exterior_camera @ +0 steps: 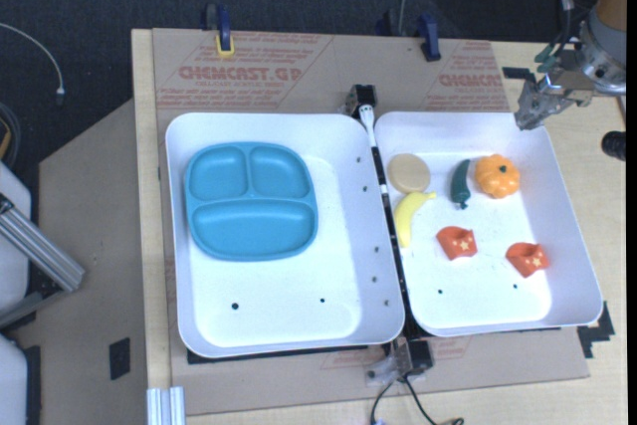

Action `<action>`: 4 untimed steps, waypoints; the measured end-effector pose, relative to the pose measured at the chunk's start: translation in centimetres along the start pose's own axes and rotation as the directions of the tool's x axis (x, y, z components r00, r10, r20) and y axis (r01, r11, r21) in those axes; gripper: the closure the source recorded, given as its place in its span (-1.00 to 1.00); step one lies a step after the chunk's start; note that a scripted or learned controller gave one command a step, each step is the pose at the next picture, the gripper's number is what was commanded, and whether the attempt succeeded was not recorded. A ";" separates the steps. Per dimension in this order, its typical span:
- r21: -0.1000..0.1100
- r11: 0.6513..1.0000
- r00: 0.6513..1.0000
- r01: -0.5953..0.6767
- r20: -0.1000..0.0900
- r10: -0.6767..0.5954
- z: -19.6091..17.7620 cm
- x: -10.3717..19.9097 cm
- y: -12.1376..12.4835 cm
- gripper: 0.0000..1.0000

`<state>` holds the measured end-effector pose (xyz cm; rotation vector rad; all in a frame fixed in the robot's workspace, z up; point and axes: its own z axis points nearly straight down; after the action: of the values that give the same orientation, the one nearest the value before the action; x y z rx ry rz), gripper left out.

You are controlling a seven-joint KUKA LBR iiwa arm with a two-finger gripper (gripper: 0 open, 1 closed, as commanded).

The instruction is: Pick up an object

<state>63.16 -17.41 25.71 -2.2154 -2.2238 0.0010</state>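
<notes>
Orange pumpkin: right bin, far side, just beside a dark green vegetable.
Banana: right bin, left edge, below a tan disc.
Red pieces: right bin, near side, apart.
Hand: above the right bin's far right corner, holding nothing; finger spread cannot be told.
Left bin: contains a blue tray.
Counter: carries both bins.

Bare floor lies before the strawberries.
</notes>
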 end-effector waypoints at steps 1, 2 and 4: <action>0.000 1.000 1.000 0.001 -0.001 -0.001 0.3 4.3 -0.9 1.00; 0.000 1.000 1.000 0.001 -0.001 -0.001 1.6 8.9 -1.6 1.00; -0.002 1.000 1.000 0.002 -0.001 -0.002 1.5 20.9 -2.5 1.00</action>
<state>60.60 3.49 24.28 -2.2138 -2.2269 -0.0022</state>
